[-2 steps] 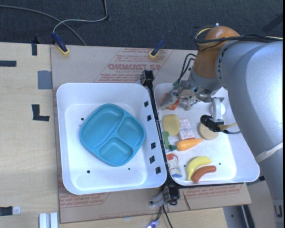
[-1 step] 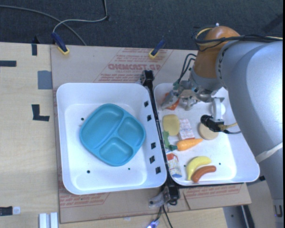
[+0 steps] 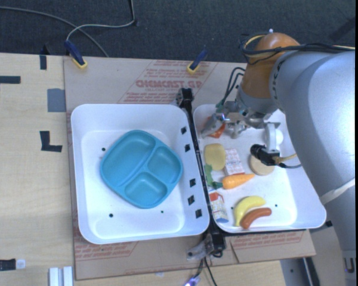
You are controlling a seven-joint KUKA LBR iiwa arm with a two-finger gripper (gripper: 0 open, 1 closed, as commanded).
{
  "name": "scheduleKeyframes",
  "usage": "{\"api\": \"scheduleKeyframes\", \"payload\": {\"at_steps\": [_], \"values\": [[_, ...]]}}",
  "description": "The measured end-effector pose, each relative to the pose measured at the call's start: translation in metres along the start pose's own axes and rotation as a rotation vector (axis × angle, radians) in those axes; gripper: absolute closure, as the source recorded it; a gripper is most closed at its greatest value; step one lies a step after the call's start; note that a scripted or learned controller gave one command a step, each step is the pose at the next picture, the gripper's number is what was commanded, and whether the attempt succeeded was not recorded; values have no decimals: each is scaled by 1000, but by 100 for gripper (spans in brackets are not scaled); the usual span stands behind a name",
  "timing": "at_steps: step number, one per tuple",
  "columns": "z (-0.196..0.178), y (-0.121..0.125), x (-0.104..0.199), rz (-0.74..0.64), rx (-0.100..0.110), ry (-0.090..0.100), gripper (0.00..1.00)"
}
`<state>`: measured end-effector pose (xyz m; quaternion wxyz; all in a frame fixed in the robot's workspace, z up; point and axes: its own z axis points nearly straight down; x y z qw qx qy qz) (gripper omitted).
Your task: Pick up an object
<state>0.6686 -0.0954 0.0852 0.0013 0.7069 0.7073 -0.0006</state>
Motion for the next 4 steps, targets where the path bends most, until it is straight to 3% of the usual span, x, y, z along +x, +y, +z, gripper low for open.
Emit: {"api": "scheduleKeyframes", "payload": {"at_steps": [4], "values": [[0,0,-2,-1,0,1,0]]}}
